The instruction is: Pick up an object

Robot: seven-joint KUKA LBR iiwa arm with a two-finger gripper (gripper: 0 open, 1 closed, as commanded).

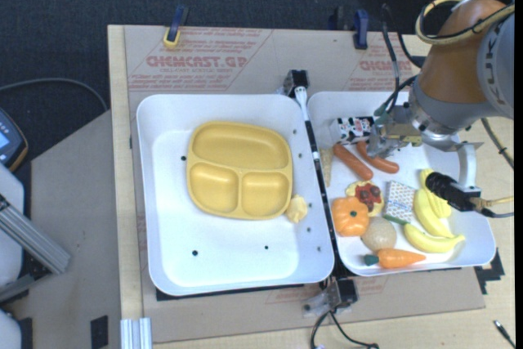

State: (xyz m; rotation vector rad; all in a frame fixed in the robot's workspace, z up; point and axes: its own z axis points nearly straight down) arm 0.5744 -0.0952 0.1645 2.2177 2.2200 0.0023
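The grey arm with its orange band is seen reaching in over the right-hand shallow white bin (482,251), and the gripper (381,145) is lowered into that bin's upper part. Whether the gripper is spread or pressed together cannot be told, since the wrist hides its tips from above.

Just below the gripper, two orange-red plastic sausages (364,160) are found lying side by side on the bin floor, and a small black-and-white patterned toy (354,127) is found just to its left. Either could be the intended object; the sausages appear nearest. Nothing is seen to be lifted clear of the bin, so the pick is judged not yet done: the approach seems made, while closing and lifting remain.

Further below the sausages, the other candidates are left lying: an orange plastic pumpkin (350,218), a beige round ball (379,236), an orange toy carrot (395,259), a yellow bunch of toy bananas (431,218) and a pale blue-patterned square piece (400,199).

Well to the left of the sausages, in the left-hand white bin (163,176), a yellow divided plastic plate (239,169) is seen, with a small pale yellow lump (297,209) touching its lower right corner.
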